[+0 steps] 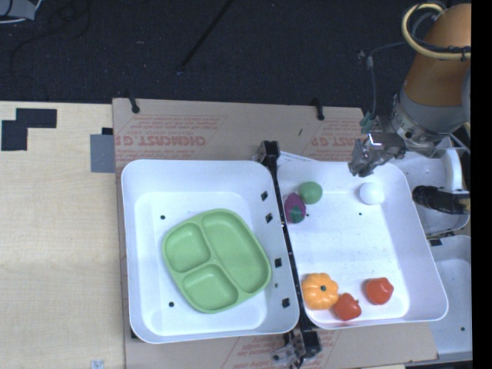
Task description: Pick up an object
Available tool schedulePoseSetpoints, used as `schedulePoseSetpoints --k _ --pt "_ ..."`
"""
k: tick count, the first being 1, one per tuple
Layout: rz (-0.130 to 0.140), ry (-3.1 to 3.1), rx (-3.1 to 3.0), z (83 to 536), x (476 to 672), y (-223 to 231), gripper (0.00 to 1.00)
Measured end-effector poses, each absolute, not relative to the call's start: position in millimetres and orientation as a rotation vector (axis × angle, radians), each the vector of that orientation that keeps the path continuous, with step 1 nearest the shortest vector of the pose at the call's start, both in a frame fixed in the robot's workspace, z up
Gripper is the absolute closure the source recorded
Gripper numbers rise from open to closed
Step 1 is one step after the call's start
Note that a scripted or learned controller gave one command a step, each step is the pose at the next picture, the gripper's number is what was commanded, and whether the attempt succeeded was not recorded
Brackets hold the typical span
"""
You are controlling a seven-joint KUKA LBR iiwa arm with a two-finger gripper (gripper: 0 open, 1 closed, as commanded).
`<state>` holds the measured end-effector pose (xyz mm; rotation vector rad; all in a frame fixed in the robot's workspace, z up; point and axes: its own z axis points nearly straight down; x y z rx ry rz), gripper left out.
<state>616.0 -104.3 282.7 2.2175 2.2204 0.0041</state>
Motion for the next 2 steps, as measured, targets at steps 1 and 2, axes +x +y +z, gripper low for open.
schedulePoseSetpoints --k 1,2 --pt "-0.002 2.228 2.221 281 605.5 -55 1.00" --pt "-0.004 2.227 2.221 273 588.4 -15 1.00"
